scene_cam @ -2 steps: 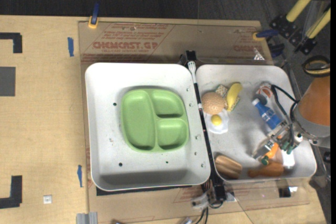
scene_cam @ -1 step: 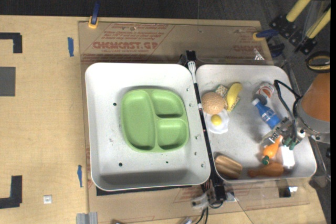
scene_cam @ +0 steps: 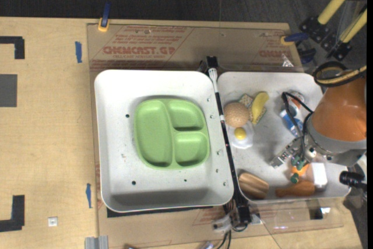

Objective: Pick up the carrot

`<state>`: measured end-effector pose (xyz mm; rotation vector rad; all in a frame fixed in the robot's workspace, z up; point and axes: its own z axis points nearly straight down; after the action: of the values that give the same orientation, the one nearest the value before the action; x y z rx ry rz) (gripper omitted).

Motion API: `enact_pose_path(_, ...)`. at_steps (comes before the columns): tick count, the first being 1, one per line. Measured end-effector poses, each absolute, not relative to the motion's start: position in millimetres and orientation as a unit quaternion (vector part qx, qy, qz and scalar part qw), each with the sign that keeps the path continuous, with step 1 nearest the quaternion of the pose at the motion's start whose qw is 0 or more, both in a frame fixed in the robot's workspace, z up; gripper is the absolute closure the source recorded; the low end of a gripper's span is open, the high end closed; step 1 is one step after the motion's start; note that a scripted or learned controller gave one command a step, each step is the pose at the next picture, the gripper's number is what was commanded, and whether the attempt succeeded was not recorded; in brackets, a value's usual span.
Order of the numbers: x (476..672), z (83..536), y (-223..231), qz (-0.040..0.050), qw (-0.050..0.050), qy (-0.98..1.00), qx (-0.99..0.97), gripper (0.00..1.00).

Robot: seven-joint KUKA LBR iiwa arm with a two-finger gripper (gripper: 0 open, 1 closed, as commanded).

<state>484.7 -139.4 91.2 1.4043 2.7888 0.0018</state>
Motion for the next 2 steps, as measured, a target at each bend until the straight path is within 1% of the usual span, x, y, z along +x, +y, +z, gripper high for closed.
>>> enact_pose_path(1, 483.6, 90, -136, 0.0024, 0.005, 0.894, 0.449, 0.00)
enact_pose_path(2, 484.5, 89, -182, 0.0014, 0.009, 0.933, 0.359, 0.00)
